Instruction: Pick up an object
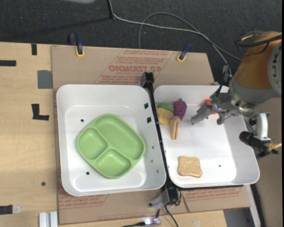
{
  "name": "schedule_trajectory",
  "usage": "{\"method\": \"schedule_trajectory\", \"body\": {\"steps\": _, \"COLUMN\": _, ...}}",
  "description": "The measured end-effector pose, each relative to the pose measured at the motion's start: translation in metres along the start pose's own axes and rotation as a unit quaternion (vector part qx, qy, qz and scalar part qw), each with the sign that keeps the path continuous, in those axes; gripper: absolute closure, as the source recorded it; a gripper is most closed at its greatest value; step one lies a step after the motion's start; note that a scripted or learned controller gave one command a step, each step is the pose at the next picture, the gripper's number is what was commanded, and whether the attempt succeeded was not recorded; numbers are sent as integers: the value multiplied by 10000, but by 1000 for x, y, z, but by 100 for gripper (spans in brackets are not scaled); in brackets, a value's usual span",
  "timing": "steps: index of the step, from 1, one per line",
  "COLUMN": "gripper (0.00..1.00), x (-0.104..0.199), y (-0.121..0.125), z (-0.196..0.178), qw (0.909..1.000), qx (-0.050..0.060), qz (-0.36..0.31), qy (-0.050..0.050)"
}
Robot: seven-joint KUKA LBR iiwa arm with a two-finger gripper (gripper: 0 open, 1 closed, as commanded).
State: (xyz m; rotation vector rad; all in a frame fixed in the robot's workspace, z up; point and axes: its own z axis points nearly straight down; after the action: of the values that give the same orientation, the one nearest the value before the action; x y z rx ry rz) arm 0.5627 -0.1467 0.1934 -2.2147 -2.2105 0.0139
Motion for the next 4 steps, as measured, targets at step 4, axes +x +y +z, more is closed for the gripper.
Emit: {"method": "schedule_trajectory", "body": {"steps": 4, "gripper": 0, "x": 4, "y": 10, "z": 108, "qw": 10000, "qx": -72, "qz": -17, "qy": -19}}
